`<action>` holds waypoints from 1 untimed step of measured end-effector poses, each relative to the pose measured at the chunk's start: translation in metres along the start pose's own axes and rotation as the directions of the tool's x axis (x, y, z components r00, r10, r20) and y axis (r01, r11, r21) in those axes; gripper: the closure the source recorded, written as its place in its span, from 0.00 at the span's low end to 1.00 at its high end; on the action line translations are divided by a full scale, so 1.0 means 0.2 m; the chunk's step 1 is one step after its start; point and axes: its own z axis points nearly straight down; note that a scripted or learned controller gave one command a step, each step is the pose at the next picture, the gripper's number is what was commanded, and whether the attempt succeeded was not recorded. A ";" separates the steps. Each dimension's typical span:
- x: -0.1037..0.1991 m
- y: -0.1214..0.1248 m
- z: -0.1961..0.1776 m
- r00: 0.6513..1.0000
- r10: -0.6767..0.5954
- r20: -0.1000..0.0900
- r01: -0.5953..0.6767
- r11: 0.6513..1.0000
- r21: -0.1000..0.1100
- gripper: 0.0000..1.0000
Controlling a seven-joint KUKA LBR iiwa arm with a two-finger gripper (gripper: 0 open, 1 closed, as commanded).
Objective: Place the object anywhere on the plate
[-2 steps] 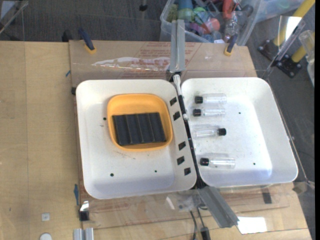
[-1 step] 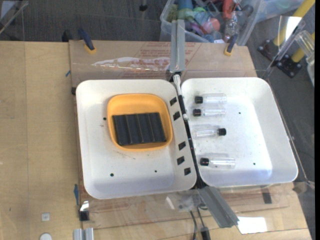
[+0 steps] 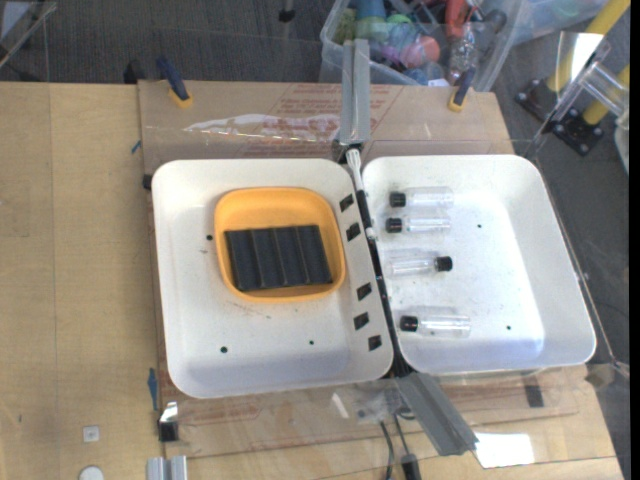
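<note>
I see two white bins side by side on the bench (image 3: 70,268). The left bin (image 3: 190,348) holds an orange plate (image 3: 232,213), and on that plate lies a dark ribbed slab (image 3: 278,258), lying flat and covering most of the plate's floor; it may be a mat or a small tray, the picture is too coarse for me to say.

The right bin (image 3: 520,268) holds four clear tubes with black caps, all lying on their sides toward the bin's left half. The top tube (image 3: 420,199) and the second tube (image 3: 418,224) lie close together, caps to the left. The third tube (image 3: 420,264) lies below them with its cap to the right. The fourth tube (image 3: 435,323) lies nearest the front, cap to the left. None touches the plate.

I cannot tell the state of the end effector.
</note>
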 end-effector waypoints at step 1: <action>0.02 0.02 0.00 0.980 -0.200 0.002 0.200 0.980 -0.001 1.00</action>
